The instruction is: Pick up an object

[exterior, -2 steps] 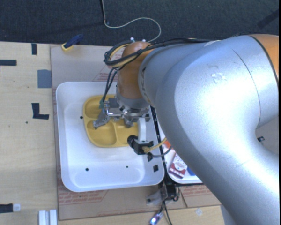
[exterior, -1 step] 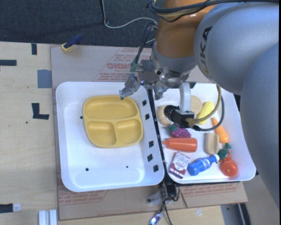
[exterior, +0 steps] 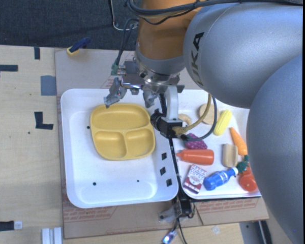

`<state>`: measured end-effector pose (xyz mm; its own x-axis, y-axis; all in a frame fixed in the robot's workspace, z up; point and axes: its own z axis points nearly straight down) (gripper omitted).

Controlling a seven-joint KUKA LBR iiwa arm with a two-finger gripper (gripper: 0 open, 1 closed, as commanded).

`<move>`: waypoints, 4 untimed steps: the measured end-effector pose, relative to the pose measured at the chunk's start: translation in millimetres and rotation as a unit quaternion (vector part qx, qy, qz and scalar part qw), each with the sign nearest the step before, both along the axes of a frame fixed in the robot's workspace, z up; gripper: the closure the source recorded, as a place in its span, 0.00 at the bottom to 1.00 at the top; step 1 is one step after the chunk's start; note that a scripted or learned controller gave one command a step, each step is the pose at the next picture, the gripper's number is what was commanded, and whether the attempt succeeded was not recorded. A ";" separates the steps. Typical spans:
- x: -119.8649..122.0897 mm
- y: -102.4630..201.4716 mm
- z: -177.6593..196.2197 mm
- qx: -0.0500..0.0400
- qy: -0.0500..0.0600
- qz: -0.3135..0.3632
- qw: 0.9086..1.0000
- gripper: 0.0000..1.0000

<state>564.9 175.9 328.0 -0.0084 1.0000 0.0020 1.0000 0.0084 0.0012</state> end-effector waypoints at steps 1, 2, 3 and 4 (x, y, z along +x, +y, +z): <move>-13.9 -14.0 79.7 0.000 -0.003 -0.003 1.000 0.00; -61.4 -17.8 216.4 0.002 -0.007 -0.002 1.000 0.00; -59.8 -16.8 216.7 -0.002 0.001 -0.002 1.000 1.00; -83.4 -65.7 87.6 -0.004 0.009 -0.007 1.000 1.00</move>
